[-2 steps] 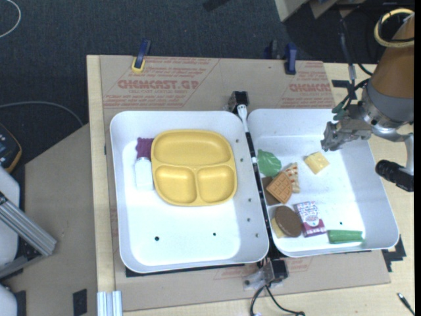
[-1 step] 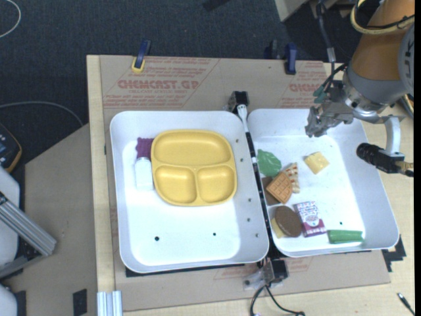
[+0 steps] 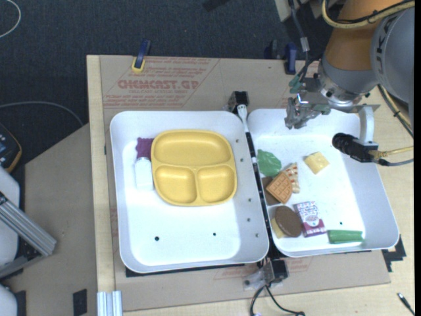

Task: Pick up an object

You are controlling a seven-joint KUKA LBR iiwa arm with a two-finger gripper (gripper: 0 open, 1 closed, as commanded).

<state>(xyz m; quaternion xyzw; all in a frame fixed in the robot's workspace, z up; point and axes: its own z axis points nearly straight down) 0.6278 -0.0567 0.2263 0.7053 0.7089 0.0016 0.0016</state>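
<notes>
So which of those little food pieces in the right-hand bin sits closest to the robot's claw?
The pale yellow cheese-like block. It lies alone in the upper part of the right bin, just below the gripper; the green leaf, waffle and cookie lie further down.

Yellow tray point(image 3: 193, 165) crowding the left bin point(image 3: 187, 252); seemingly open floor along right bin's point(image 3: 376, 206) far-right side.
</notes>
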